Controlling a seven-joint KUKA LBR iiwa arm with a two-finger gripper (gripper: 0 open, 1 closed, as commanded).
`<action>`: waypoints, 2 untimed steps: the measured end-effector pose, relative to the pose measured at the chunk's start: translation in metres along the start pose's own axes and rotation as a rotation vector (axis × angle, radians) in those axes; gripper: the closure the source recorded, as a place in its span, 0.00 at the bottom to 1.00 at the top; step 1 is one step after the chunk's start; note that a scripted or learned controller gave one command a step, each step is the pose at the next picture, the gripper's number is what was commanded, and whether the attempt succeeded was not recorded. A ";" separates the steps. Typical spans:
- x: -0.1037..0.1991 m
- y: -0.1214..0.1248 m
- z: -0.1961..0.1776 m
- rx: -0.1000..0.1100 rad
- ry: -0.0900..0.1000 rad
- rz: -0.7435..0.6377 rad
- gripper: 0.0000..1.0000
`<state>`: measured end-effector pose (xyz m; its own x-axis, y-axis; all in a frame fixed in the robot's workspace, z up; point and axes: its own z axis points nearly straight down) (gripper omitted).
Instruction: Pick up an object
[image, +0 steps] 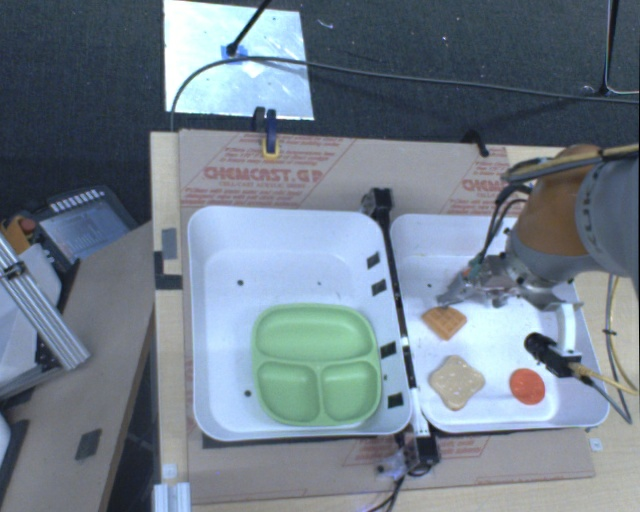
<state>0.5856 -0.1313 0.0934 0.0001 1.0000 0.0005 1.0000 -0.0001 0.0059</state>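
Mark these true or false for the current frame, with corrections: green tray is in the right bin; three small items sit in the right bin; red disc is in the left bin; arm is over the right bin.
1. The green tray lies in the right bin. False: it lies in the left bin.
2. Three small items lie in the right bin. True: a waffle-like piece, a pale toast-shaped piece and a red disc.
3. The red disc is in the left bin. False: it lies near the right bin's front right corner.
4. The arm reaches over the right bin. True.
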 end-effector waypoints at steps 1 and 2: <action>0.000 0.003 -0.014 -0.008 -0.002 -0.002 1.00; 0.006 0.003 -0.060 0.000 -0.001 -0.004 1.00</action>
<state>0.5880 -0.1250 0.1536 -0.0040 1.0000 -0.0008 1.0000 0.0040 0.0059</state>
